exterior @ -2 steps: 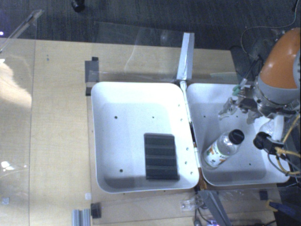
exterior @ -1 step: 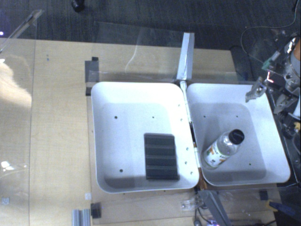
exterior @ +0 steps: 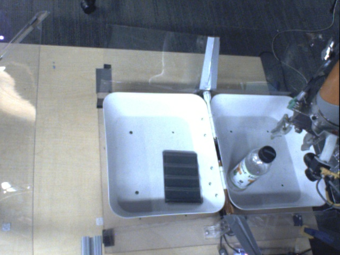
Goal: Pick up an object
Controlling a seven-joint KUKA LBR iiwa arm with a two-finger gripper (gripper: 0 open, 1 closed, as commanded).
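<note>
A clear plastic bottle with a black cap and a green-and-white label lies on its side in the right bin, cap pointing to the upper right. A black ribbed rectangular block lies flat in the left bin, near its front wall. My gripper hangs over the right part of the right bin, up and to the right of the bottle's cap and apart from it. Nothing shows in its grasp.
The grey arm with its orange band comes in at the right edge, with cables beside it. A metal divider post stands behind the seam between the bins. Wooden bench top lies to the left.
</note>
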